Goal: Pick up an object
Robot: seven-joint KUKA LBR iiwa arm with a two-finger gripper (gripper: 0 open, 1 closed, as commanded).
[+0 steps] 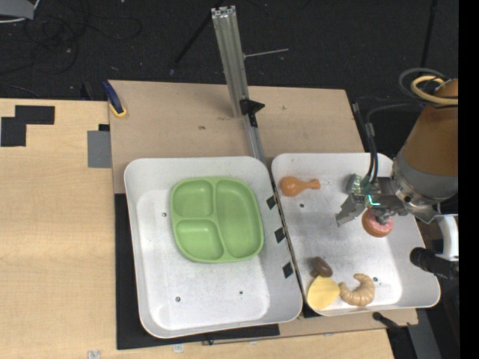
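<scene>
My gripper [365, 215] hangs low over the right bin [404, 294], near its right side. Its jaws stand open and spread. One dark finger [347, 211] points down at the bin floor. A pink-red donut [377, 224] lies just right of that finger, under the gripper's right half, with a gap between it and the left finger. I cannot tell whether the other finger touches it. An orange drumstick-shaped toy [299, 186] lies to the gripper's upper left. A tan croissant [358, 290], a yellow piece [322, 294] and a small brown piece [322, 266] lie at the bin's front.
The left bin [150, 290] holds a green divided plate [217, 220]. A metal post [233, 66] rises behind the bins. Black clips [278, 234] sit along the seam between the bins. The arm's grey and orange body [430, 148] fills the right edge.
</scene>
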